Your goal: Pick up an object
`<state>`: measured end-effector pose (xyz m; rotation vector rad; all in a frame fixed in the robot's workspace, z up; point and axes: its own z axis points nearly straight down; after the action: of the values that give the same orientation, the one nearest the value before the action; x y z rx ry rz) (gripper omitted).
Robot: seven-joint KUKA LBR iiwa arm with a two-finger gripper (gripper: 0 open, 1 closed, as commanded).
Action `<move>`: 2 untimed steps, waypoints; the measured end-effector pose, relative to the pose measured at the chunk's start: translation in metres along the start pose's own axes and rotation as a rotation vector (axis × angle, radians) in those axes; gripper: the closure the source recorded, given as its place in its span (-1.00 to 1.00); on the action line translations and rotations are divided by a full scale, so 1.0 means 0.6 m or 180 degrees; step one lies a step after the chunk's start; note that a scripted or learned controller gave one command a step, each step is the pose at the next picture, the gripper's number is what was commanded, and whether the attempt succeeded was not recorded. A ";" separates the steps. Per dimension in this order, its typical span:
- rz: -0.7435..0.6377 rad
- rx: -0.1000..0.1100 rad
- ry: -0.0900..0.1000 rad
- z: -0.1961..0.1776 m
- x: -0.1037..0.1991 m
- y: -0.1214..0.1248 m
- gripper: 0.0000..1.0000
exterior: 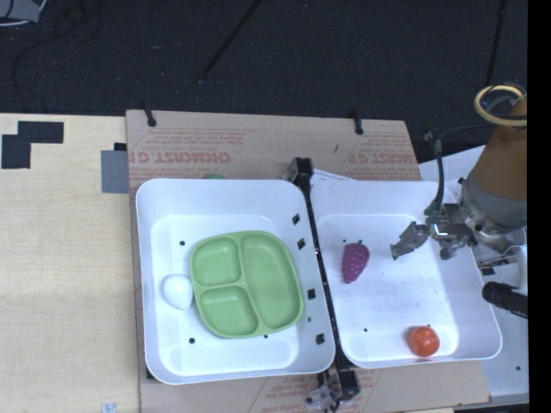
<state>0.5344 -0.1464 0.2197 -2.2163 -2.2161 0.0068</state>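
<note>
A purple bunch of grapes [354, 261] lies in the right bin [387, 200], close to the divider. A red tomato [423, 341] rests near that bin's front right corner. My gripper [429, 243] hangs over the right half of the same bin, right of the grapes and apart from them. It is open, with nothing between its fingers. In the left bin [164, 351] sit a green divided plate [245, 282] and, touching its left rim, a white egg [178, 291].
The arm's grey body and orange band [504, 166] rise over the right bin's right edge. A black clip bar [312, 256] runs between the two bins. Cardboard [258, 149] lies under both bins, with a wooden bench top [60, 274] to the left.
</note>
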 end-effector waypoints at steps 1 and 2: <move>0.0000 0.0000 0.0000 0.107 -0.002 -0.002 -1.00; 0.0000 0.0003 0.0003 0.204 0.006 -0.019 -1.00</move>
<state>0.5218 -0.1427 0.0977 -2.2152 -2.2151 0.0069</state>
